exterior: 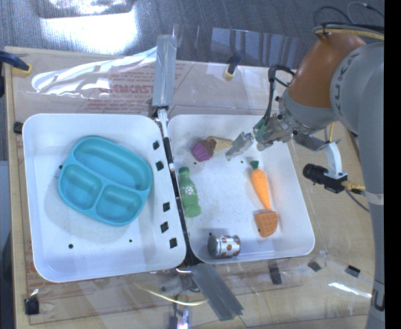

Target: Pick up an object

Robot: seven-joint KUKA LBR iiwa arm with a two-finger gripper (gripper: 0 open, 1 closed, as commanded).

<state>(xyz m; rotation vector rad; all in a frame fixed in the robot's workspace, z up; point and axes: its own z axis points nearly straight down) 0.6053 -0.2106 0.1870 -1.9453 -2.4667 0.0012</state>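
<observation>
Right bin point(293, 214): 1 carrot point(260, 186), long axis running top to bottom of the frame, leaf end up; lies just below the gripper point(243, 144), nearest item to it. Gripper hovers at upper centre of this bin, fingers narrowly parted, nothing between them. Also: purple cone point(203, 149) at gripper's left, bottle point(188, 192), can point(224, 245), orange wedge point(266, 223).
</observation>
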